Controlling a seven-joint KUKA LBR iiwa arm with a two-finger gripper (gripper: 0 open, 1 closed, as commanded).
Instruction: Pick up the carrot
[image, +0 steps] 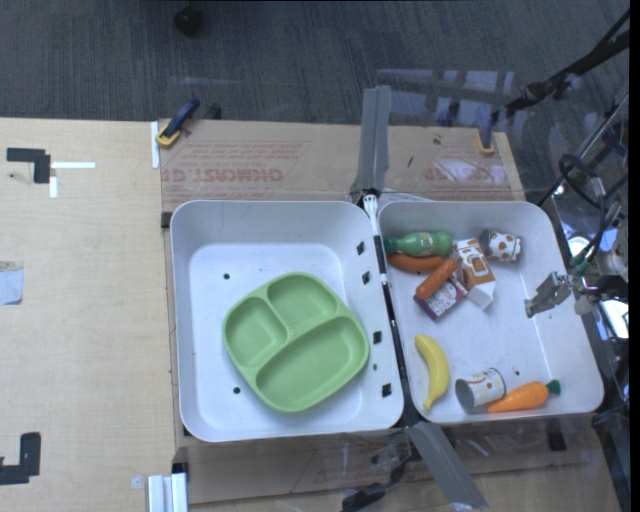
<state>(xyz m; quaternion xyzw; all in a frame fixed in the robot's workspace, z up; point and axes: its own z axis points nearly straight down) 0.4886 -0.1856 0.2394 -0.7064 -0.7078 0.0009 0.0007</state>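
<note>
The carrot (521, 398) lies near the front right corner of the right bin (560, 345), its orange body tilted slightly, green top pointing toward the right wall, tip touching or just beside a small tipped can (479, 389). The gripper (548, 295) stands at the right wall of that bin, well apart from the carrot and nothing visible between its fingers; how far they are open cannot be told at this size. Risks noted: the can crowds the carrot's narrow end, so a descent placed too far left would likely strike or catch the can instead; the bin's front and right walls leave little room for a finger on the outer side (a collision with the rim is plausible). The carrot's taper may let it squirt out of a pinch near the tip. A second orange item (418, 263) by the green bottle (421, 243) at the back could be mistaken for the target. The yellow banana (433, 368) lies near enough to be nudged
</note>
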